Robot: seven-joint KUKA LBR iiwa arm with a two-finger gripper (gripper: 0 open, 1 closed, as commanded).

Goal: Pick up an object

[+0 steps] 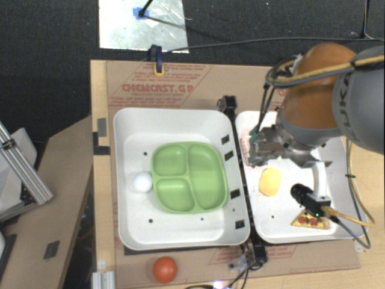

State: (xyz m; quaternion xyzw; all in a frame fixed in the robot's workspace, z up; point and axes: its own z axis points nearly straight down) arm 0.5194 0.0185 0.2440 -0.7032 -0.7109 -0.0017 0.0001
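an orange ball [164, 269] lay outside the bins; the gripper [260, 152] hovered above the right bin [283, 230], its spread unreadable; the yellow object [270, 181] just below awaited a descent.

Tray [189, 177] and ball [142, 182] in left bin [174, 120]; lemon [270, 181] in right bin [283, 232].

The arm [319, 95] overhangs the right bin's [283, 230] upper half. Bare floor lies around the yellow object [269, 181]. In the left bin [129, 161], the green tray [188, 176] takes the middle.
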